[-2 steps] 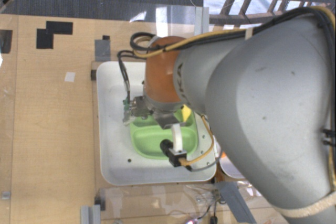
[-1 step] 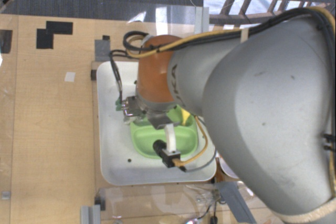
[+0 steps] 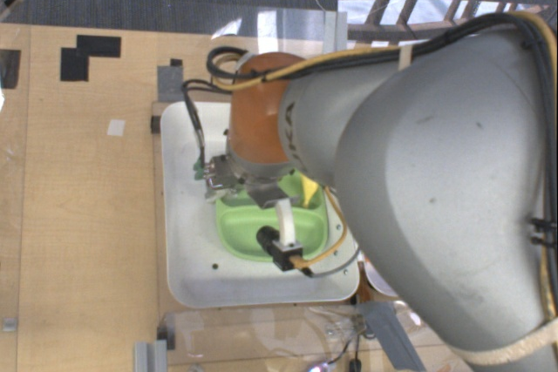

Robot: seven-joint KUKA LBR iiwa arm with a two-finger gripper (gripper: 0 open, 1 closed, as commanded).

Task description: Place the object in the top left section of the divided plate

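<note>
While arm (image 3: 418,170) overhangs white bin (image 3: 187,266), green plate (image 3: 237,233) half hidden — yellow object (image 3: 308,190) at rim; gripper (image 3: 257,194) state: cannot tell.

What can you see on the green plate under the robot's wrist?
A yellow object shows at the upper right rim of the green plate; the arm covers the rest.

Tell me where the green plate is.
The green plate lies in the white bin, left of centre in the camera view, below the arm's orange band, a yellow object at its upper right.
</note>
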